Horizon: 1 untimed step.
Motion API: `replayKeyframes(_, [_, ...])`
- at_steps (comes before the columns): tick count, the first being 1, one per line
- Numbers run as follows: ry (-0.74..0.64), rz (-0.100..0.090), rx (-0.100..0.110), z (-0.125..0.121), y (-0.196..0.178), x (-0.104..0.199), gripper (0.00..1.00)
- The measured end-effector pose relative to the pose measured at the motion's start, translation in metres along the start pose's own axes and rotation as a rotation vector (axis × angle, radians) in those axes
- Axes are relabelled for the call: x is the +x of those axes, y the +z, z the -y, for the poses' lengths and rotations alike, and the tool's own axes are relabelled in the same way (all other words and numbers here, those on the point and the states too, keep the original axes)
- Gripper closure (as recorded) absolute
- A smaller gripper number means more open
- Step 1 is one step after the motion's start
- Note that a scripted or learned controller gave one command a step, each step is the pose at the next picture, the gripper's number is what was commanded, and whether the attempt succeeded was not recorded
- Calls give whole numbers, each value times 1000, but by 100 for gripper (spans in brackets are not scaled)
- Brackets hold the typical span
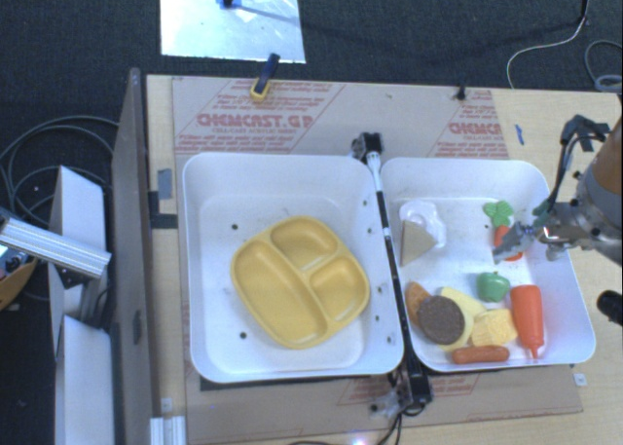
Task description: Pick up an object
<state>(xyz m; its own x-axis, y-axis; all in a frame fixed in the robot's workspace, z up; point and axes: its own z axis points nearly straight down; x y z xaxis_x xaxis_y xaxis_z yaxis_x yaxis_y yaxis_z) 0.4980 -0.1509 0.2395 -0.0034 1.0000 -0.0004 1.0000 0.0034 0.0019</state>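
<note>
— Dark carpet is seen around the desk [292, 112], where 2 white bins are set side by side. What is kept in each?

— A yellow divided plate [300, 280] is laid in the left bin [209, 190]; toy foods, among them a carrot [528, 318] and a green pepper [493, 286], are crowded in the right bin [531, 180], probably as picking targets.

— And the gripper [513, 243]?

— It is lowered near the small radish [499, 219]; whether anything is grasped cannot be told.
</note>
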Motion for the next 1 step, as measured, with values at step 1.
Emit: replayKeyframes(1, [1, -4, 11, 14, 100, 20, 0])
